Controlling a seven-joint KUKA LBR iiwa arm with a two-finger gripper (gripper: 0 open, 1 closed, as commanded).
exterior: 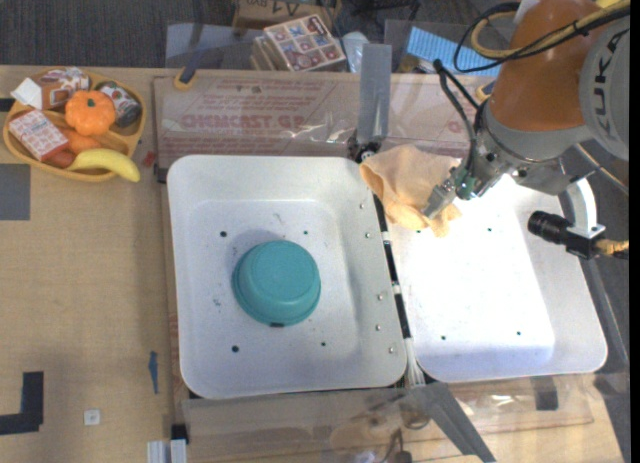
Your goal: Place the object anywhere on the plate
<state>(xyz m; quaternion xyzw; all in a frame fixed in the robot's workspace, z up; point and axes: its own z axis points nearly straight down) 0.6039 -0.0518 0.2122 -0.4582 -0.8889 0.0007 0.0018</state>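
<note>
A: At the fingers [442,201], cloth [405,183] bunched against right bin's [500,336] top-left corner. Gripping?

B: Can't tell. Plate [278,282] sits well left, other bin [200,351]; cloth not there yet.

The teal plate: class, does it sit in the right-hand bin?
No: the teal plate lies upside down in the left bin, while the right bin holds the yellow cloth.
</note>
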